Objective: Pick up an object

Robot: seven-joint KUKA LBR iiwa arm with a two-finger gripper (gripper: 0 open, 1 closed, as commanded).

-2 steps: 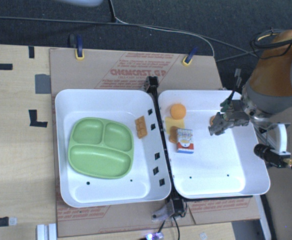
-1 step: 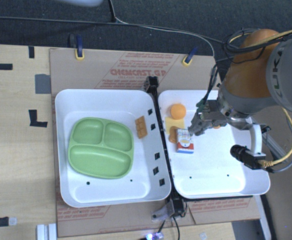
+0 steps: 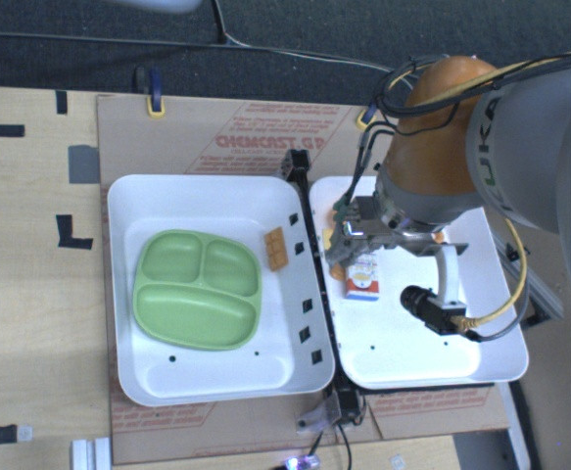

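My gripper [image 3: 356, 248] hangs over the left part of the right bin [image 3: 432, 360], under the grey and orange arm. Just below it lies a small white carton [image 3: 363, 281] with red and blue print. A bit of orange shows beside the carton at its left [image 3: 336, 270]. In the left bin [image 3: 207, 370] a green divided plate [image 3: 198, 289] lies flat, and a small brown cracker-like piece [image 3: 277, 249] rests to its right near the bin wall. The arm's body hides much of the right bin's far half.
A black divider strip [image 3: 309, 262] runs between the two bins. A black cylinder with a yellow cable [image 3: 432, 311] hangs off the wrist over the right bin. Cardboard [image 3: 256, 135] lies under both bins.
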